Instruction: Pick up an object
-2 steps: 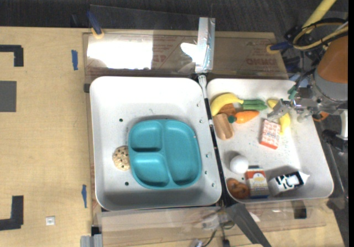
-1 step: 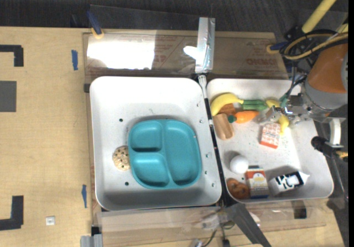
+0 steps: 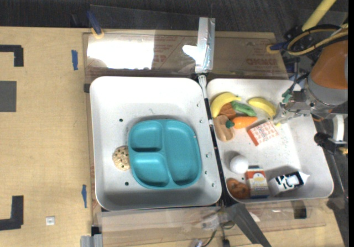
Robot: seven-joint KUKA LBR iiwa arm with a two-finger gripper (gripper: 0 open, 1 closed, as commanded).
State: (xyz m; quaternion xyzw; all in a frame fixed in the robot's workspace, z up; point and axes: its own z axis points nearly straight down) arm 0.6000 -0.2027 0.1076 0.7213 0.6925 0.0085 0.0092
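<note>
The right bin (image 3: pixel 310 154) holds a jumble of small things. At its far end lie two yellow bananas (image 3: pixel 223 100) (image 3: pixel 263 106), a green piece (image 3: pixel 244 109), an orange carrot (image 3: pixel 243 122) and a brown block (image 3: pixel 223 129). A red and white packet (image 3: pixel 265 131) lies in the middle. Near the front sit a white ball (image 3: pixel 239 163), a small orange carton (image 3: pixel 257 181), a brown round piece (image 3: pixel 237 188) and a black and white carton (image 3: pixel 289 180). My gripper (image 3: pixel 287 109) hangs at the far right of this bin, just right of the second banana and above the packet.
The left bin (image 3: pixel 105 108) holds a teal divided plate (image 3: pixel 165 152) with a speckled cookie (image 3: pixel 121 157) beside its left edge. A clear plastic sheet (image 3: pixel 144 47) stands behind the bins. The grey arm with its orange band (image 3: pixel 331 72) comes in from the right.
</note>
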